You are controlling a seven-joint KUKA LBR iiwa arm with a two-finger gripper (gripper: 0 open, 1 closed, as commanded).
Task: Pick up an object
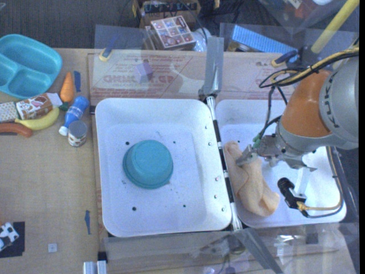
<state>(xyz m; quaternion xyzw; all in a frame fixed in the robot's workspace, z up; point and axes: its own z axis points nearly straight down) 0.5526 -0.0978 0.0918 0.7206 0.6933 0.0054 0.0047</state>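
Camera view: tan cloth (252,186) lies crumpled in the right bin (242,112), in the half toward 9 o'clock, close to the wall that adjoins the left bin (114,112). The cloth's long axis runs roughly from 11 o'clock to 5 o'clock.

The jaws stand over the cloth's 11 o'clock end. Whether they are open, closed or gripping the cloth cannot be told, nor whether they touch it. The arm (305,110) enters from 3 o'clock and covers much of the right bin's far side.

In the left bin, a teal bowl (149,164) sits upside down, slightly toward 8 o'clock of the bin's centre and apart from every wall.

On the desk (45,198), at 9 to 10 o'clock from the left bin, a small group is set close together: a can (77,133), a blue bottle (74,112), a banana (41,121) and a carrot (68,87). A teal divided tray (25,64) lies farther out at 10 o'clock.
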